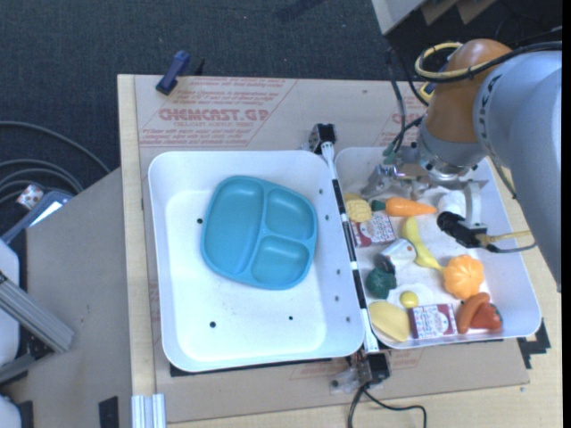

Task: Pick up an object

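My gripper [403,180] hangs over the far end of the right bin [526,285], below the orange band of the arm. Just under it lie an orange carrot [410,208] and a small yellow corn piece [358,209]. Closer to the front are a red-and-white box [375,230], a banana [420,242], an orange [463,275], a dark green item [381,281], a pale yellow lemon [389,320], a second red-and-white box [433,320] and a red piece [478,314]. I see nothing held by the gripper.
A blue divided plate [260,232] lies in the left bin [178,292]. A black clip [322,135] sits where the bins meet at the back. A blue object [172,72] rests at the bench's far left corner. Cables run along the arm on the right.
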